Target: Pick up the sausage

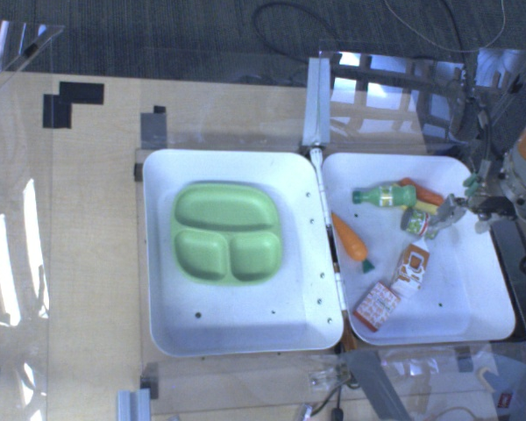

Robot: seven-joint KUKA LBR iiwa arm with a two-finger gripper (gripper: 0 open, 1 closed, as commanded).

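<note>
The sausage [427, 195], a short red-orange piece, lies in the right bin [473, 314] near its far side. It sits just behind the cap-left green bottle [386, 196] and touches it. My gripper [464, 217] hangs over the right side of that bin, a little right of and nearer than the sausage. Its fingers [446, 215] are spread apart and hold nothing. The left finger is close to a small green can [415, 222] below the sausage.
An orange carrot [351, 239] lies by the divider. A brown pouch [411, 268] and a red-and-white box [377, 306] lie toward the near edge. The left bin [162, 323] holds a green compartment plate [227, 232]. The arm [519, 178] enters at the right.
</note>
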